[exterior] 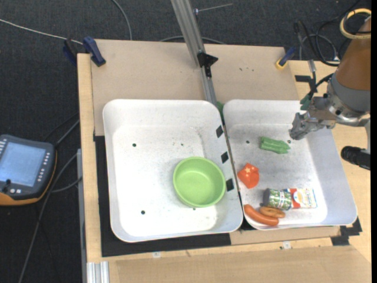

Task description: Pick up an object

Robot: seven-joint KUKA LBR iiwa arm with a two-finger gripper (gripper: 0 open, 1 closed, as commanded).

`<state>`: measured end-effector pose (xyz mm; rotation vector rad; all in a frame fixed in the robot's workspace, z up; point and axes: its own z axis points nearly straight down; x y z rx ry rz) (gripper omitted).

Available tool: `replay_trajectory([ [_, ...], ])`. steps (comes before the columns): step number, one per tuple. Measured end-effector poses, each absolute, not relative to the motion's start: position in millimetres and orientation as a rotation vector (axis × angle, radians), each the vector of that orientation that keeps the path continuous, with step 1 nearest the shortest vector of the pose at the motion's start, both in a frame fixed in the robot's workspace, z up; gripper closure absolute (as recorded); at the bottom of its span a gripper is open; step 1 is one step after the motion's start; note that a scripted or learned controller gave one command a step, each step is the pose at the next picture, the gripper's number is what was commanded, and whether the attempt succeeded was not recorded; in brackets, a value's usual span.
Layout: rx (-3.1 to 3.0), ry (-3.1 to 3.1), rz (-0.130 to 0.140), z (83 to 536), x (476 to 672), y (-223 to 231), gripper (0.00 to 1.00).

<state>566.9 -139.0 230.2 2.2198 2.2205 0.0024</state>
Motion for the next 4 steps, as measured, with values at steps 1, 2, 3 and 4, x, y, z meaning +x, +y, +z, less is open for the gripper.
replay_trajectory([
  [1,2.217,2.227,0.001,221,557.8,-87,1.00],
  [2,2.217,2.227,0.002,226,540.1,-38,1.00],
  [3,2.216,2.227,0.003,239,535.0,13,1.00],
  [4,2.218,2.227,0.000,228,527.9,63,1.00],
])
